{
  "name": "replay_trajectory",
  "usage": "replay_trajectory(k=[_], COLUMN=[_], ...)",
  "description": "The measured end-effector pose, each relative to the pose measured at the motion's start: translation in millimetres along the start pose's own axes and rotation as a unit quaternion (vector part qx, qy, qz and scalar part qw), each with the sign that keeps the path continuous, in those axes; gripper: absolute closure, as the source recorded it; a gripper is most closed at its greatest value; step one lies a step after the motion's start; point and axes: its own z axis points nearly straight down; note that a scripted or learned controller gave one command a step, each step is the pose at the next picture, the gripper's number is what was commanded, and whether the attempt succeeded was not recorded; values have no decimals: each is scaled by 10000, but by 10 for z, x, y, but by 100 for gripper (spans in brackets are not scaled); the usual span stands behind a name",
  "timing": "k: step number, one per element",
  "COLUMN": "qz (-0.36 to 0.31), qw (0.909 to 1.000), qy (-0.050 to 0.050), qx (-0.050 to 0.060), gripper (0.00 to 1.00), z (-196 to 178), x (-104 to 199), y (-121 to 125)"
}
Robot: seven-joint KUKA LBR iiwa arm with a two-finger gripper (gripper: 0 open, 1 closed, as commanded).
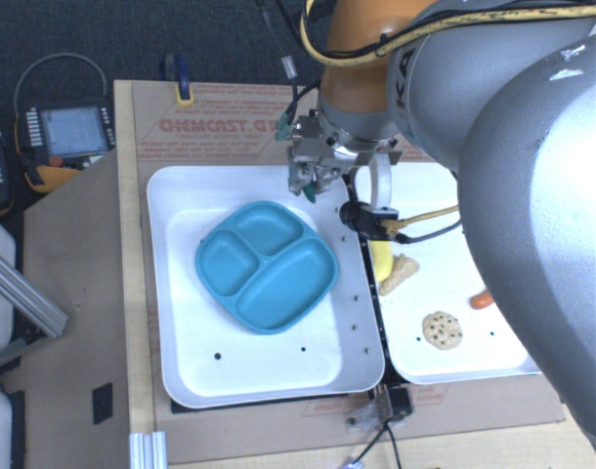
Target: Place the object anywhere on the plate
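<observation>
A blue plate [267,265] with three compartments lies in the middle of the left white bin [181,291], and I see nothing on it. My gripper [307,186] hangs over the far right part of that bin, just beyond the plate's far edge. The wrist blocks my sight of whatever may be in it. In the right bin [474,360] lie a yellow piece [380,259], a tan piece [403,272], a round cookie [442,329] and a small orange-red item [482,301], partly under the arm.
The big grey arm [513,135] covers the far and right parts of the right bin. A black cable fitting [368,219] hangs beside the wall between the bins. A teach pendant [71,131] lies off the bench at far left.
</observation>
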Motion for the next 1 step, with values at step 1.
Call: replay_trajectory(k=[1], qz=[1], qw=[10000], qy=[-2], qx=[0], gripper=[0], z=[-2], x=[-3], y=[0])
